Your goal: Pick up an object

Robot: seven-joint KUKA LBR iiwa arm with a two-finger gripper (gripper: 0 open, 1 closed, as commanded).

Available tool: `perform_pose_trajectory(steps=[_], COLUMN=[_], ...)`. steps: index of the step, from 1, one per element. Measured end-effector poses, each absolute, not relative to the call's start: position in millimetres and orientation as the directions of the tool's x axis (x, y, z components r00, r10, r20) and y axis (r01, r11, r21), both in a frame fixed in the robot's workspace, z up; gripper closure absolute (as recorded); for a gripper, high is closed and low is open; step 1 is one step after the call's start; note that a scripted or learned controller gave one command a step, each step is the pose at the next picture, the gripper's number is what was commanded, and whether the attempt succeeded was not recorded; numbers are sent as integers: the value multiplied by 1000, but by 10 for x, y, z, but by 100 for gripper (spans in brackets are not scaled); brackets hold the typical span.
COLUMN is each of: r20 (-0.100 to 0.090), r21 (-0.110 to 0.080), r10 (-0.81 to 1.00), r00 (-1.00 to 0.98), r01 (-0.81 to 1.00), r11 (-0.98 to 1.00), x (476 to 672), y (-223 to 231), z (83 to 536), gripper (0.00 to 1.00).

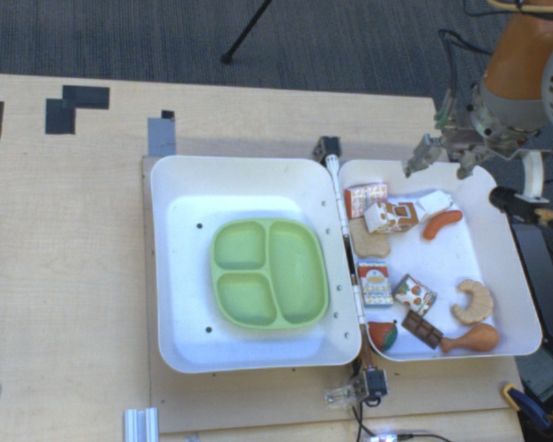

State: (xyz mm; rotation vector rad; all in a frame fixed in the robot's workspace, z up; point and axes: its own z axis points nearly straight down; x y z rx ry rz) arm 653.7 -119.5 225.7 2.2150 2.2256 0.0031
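My gripper hangs above the far edge of the right bin, fingers spread open with nothing between them. Below it in the bin lie an orange sausage, a small carton with a house print, a red and white box, a slice of bread, a croissant, a drumstick, a chocolate bar, two small packets and a strawberry. The orange wrist band rises at the upper right.
The left bin holds a green divided plate. Clamps sit on the ridge between the bins at the far and near ends. Black cables run by the right bin's right side.
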Motion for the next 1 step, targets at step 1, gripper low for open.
perform_pose_trajectory(steps=[1], r20=[-1], r21=[-1], r10=[1000], r00=[-2], r01=[1000], r11=[2], x=[6015], y=[-1772], z=[1435], gripper=[0])
